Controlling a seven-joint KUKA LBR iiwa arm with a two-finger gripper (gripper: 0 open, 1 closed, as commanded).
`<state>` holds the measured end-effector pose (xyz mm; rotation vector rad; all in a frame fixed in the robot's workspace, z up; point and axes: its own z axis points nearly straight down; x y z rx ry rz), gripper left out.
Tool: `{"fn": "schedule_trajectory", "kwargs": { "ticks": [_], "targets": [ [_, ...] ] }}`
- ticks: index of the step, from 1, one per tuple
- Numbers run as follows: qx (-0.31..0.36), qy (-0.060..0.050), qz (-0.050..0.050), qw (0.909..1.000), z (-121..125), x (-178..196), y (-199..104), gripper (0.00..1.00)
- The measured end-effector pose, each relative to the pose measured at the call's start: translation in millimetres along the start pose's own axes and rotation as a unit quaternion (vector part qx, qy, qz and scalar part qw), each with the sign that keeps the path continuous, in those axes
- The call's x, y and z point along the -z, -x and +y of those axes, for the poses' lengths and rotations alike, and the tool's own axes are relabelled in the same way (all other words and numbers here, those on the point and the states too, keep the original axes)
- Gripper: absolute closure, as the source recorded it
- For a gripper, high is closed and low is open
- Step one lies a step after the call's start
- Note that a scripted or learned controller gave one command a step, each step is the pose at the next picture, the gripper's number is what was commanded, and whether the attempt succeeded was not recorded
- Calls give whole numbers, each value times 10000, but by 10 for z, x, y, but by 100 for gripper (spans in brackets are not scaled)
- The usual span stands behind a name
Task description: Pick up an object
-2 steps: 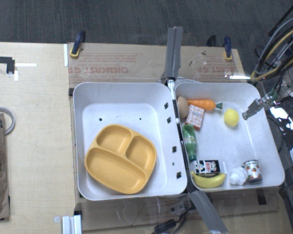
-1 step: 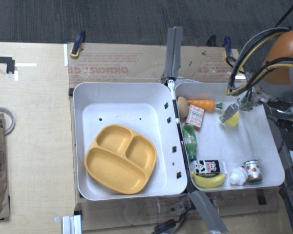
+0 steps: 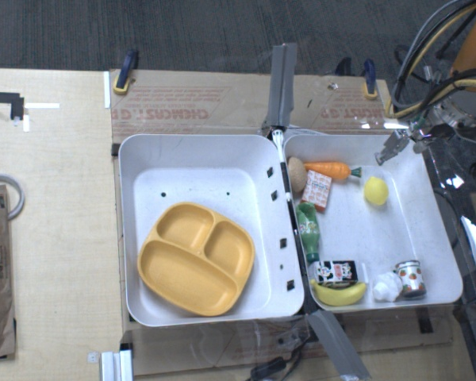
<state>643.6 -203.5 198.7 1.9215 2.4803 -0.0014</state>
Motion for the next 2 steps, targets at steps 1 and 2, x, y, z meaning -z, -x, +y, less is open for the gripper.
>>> {"fn": "schedule_trajectory", "kwargs": {
  "ticks": [1,2],
  "targets": [
    [1216,-2,8,9926,-56,-765,168,0],
    [3347,17,-6,9423,-87,-295,171,0]
  ]
}}
